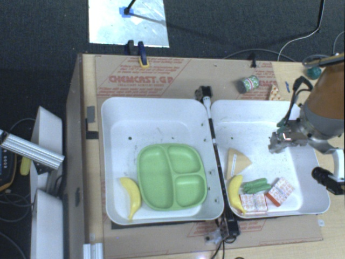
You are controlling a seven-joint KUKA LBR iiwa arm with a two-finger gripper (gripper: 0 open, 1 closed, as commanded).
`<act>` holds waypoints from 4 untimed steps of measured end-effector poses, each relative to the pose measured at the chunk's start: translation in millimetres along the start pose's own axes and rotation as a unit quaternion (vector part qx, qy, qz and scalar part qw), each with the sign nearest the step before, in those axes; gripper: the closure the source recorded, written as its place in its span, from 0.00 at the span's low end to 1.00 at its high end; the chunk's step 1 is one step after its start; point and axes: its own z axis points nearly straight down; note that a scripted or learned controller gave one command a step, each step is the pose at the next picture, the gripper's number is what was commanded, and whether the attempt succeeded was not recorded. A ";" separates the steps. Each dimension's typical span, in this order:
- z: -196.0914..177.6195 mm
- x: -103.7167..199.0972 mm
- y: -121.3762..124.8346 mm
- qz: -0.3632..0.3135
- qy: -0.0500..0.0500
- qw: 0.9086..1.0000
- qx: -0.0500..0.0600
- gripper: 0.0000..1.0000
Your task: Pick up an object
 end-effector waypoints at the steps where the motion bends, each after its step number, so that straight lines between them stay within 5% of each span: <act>1: -0.4 -1.1 0.0 0.001 -0.001 1.000 0.000 0.00; 2: 115.3 22.3 -20.9 0.001 0.000 1.000 0.002 0.00; 4: 122.8 -8.5 133.1 0.000 -0.001 1.000 -0.001 0.00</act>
